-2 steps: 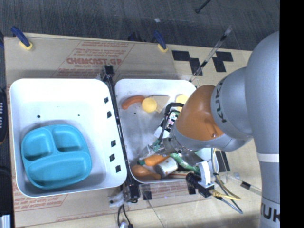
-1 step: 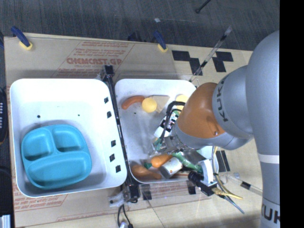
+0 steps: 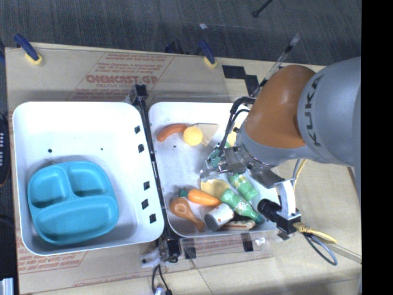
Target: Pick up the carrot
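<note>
Camera view had my hand low in the right bin, at its middle; whether it was apart or together I could not tell. Just below and left of it, apart from it, the carrot lay beside green bottles. At the frame's lower left, a blue tray sat in the left bin.

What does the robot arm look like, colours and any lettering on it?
The arm is bulky and rounded, grey, with a broad orange band above the wrist. Black KUKA lettering runs along the grey shell beside the band. Below the band it narrows to a darker metal gripper with greenish parts. Thin dark cables loop down its left side.
</note>
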Motion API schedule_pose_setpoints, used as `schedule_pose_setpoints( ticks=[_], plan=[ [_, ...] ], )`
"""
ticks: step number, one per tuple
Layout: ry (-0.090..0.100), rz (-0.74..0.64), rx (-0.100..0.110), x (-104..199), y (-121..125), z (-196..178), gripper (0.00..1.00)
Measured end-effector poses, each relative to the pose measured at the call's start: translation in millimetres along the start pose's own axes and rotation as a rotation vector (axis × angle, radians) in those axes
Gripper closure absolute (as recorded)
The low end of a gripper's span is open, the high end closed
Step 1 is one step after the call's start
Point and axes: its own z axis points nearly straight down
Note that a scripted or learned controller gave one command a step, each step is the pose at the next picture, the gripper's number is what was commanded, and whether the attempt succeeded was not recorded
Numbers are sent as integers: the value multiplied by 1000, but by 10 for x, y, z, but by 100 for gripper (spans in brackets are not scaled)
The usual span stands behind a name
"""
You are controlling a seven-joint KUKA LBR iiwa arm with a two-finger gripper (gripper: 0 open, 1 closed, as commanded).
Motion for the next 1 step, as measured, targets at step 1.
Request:
schedule_pose_setpoints(
  ticks=[1],
  plan=[
    [1, 1, 8, -3, -17, 33, 0]
  ],
)
